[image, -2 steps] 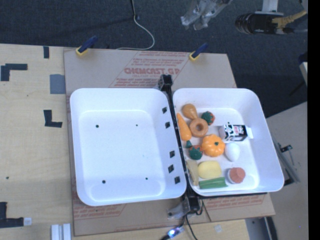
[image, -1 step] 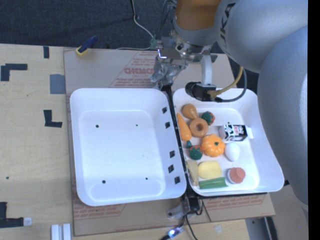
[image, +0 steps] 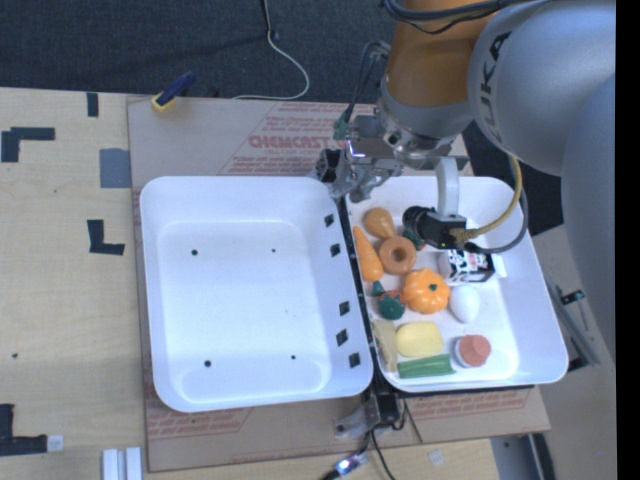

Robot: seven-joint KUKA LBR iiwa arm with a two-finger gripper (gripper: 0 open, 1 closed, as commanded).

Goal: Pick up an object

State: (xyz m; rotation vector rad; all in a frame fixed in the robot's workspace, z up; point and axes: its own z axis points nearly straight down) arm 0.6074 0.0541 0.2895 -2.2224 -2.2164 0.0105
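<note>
Camera view: two shallow white bins are seen side by side on a cardboard sheet laid on the bench. The left bin is bordered by the right bin, in which all the toy items are gathered.

Along the right bin's left wall a carrot is laid lengthwise. Just beside it, a brown ring-shaped doughnut is placed, with a tan pear-like piece toward the far edge. An orange pumpkin is set near the middle of the bin, touching a white egg on its right. A small dark green piece lies to the pumpkin's left. Toward the near edge, a pale yellow piece is seen above a green strip, and a red-topped round piece sits beside them. A black-and-white spotted piece lies near the bin's right side.

The end effector is held over the far left corner of the right bin, at the seam between the two bins. Whether it is spread or pressed together cannot be told, and nothing is seen held in it. The grey arm with its orange band enters from the right.
</note>
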